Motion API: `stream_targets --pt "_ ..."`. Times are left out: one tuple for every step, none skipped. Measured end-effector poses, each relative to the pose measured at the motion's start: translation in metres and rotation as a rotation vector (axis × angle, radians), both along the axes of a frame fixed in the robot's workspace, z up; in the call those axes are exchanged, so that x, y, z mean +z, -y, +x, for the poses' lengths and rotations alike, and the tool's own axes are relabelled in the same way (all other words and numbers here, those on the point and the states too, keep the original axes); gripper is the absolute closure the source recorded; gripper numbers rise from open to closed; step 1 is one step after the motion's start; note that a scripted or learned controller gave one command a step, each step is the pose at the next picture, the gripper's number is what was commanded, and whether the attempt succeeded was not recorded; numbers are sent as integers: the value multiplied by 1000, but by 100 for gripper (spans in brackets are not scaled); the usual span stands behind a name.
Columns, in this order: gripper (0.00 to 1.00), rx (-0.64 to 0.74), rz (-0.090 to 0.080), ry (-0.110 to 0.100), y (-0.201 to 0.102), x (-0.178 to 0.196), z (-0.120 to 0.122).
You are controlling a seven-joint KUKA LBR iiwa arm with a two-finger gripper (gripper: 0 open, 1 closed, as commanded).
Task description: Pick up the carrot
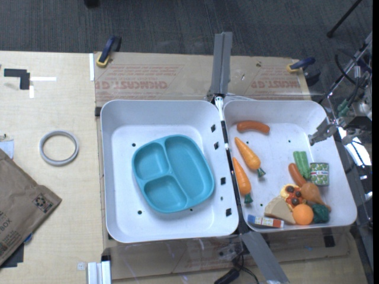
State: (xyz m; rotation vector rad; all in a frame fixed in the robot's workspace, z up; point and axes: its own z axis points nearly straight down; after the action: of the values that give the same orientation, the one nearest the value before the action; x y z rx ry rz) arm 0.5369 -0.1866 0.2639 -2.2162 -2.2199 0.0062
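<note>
Two orange carrots with green stubs lie in the right bin (278, 112) near its left wall. One carrot (247, 154) slants across the middle, and the other carrot (241, 180) lies just below it along the wall. My gripper (323, 134) hangs at the bin's right rim, partly mixed in with cables and arm parts. It is well to the right of both carrots and touches neither. Nothing shows in it.
A blue divided plate (172, 173) sits in the left bin (112, 158). The right bin also holds an orange-red sausage (253, 126), a green box (318, 173) and an orange (302, 214) among several toy foods at front right. A tape ring (58, 147) lies on the bench.
</note>
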Motion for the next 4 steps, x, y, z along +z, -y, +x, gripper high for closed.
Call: stream_targets --pt "0 73 0 0 -90 -60 -3" --pt "0 77 -1 0 -133 -76 27" --pt "0 265 1 3 -82 -175 41" --pt "100 261 1 -1 -81 -169 41"
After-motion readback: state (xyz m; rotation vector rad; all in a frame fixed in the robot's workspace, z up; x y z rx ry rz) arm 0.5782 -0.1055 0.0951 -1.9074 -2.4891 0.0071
